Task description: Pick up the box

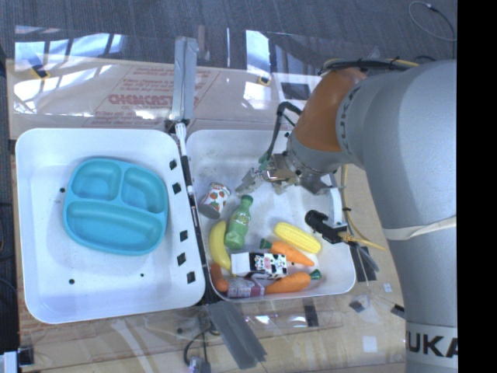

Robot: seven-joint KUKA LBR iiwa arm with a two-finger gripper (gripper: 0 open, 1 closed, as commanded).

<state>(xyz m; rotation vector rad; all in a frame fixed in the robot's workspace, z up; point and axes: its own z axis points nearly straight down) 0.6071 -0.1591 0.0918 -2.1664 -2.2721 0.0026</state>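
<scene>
The box (268, 264) is a small white carton with black cow patches and a dark end, lying on its side near the front of the right bin (233, 148). It rests between a yellow banana (219, 245) on its left and two orange carrots (295, 253) on its right. My gripper (260, 176) hangs over the middle of the right bin, farther back than the box and apart from it. Nothing shows in the gripper. The grey arm with its orange band (326, 119) reaches in from the right.
A green bottle (238, 220), a strawberry-print can (215, 198), a yellow corn cob (297, 238) and a small pink bottle (242, 288) crowd the right bin around the box. The left bin (39, 286) holds a blue divided plate (116, 206).
</scene>
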